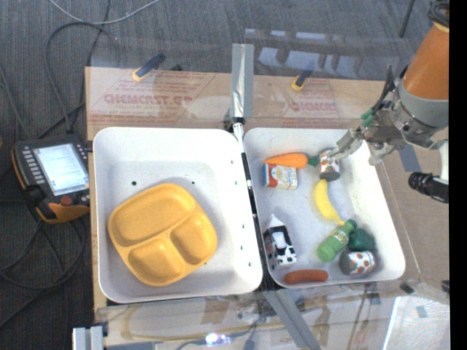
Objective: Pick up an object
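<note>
My gripper [330, 168] hangs over the upper middle of the right bin [390, 224], reaching in from the right. It sits just right of the carrot's green end and just above the top of the yellow banana [325, 201]. An orange carrot [289, 160] lies to its left, with a small orange and white carton [281, 176] below the carrot. I see nothing clearly held.
The right bin's near part holds a black and white milk carton [278, 245], a green bottle [333, 243], a dark green item [362, 237], a printed can [357, 262] and a red sausage [306, 275]. A yellow divided plate [163, 232] lies in the left bin [117, 152]. A handheld controller [51, 172] rests off the bench at left.
</note>
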